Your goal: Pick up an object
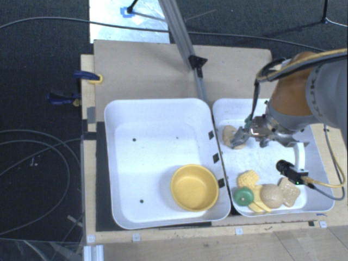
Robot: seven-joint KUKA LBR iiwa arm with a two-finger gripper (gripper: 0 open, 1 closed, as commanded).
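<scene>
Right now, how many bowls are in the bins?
1. A yellow bowl sits in the left bin, near its front right corner. The right bin holds small food-like items; the arm covers part of it, so something could be hidden there.

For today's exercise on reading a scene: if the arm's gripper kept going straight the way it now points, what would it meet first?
Most likely the small tan object in the right bin, lying just beyond the gripper. Depth is unclear from above, so contact may already exist.
</scene>
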